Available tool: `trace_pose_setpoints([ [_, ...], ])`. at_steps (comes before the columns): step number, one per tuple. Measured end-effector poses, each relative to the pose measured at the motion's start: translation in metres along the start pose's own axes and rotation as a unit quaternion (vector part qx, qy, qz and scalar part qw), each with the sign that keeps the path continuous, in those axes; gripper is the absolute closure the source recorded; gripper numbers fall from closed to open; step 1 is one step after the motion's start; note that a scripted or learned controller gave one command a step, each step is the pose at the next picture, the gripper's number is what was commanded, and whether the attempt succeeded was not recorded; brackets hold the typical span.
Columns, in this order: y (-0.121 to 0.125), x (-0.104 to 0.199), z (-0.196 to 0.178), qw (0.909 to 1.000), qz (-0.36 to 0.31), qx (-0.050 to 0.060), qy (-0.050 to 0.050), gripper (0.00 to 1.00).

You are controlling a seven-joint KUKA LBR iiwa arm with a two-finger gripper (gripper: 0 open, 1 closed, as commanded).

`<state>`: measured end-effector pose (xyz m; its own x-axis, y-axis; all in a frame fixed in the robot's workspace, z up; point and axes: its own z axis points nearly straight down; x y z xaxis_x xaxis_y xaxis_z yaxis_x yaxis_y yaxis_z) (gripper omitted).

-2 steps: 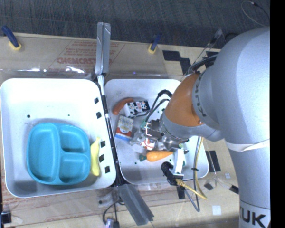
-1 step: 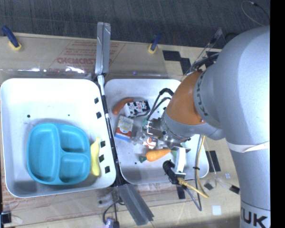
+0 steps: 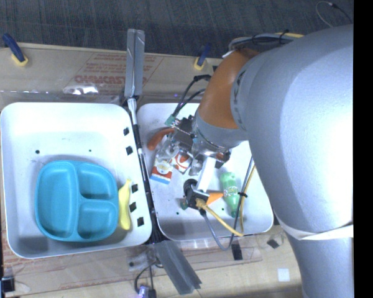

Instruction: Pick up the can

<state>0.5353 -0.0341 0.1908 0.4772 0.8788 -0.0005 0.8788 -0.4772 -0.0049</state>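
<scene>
The can (image 3: pixel 163 169), pale with a red and blue label, lies in the right bin (image 3: pixel 174 225) near its left wall. My gripper (image 3: pixel 172 146) hangs just above the can's upper end, close to it or touching it. The grey wrist and orange band cover the bin's middle and hide part of what lies there. A second red and white item (image 3: pixel 184 160) sits right beside the can, partly under the gripper.
An orange item (image 3: pixel 154 140) lies at the gripper's left. A green bottle (image 3: pixel 229 184) and a small orange piece (image 3: pixel 214 196) lie in the right bin's right half. The left bin (image 3: pixel 25 123) holds a blue divided plate (image 3: pixel 74 198) and a yellow item (image 3: pixel 124 205).
</scene>
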Motion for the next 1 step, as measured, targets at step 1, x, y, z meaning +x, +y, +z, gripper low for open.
trace_pose_setpoints([
  [1, 0.0217, 0.0002, -0.0763, 0.9998, -0.019, 0.000, 0.000, 1.00],
])
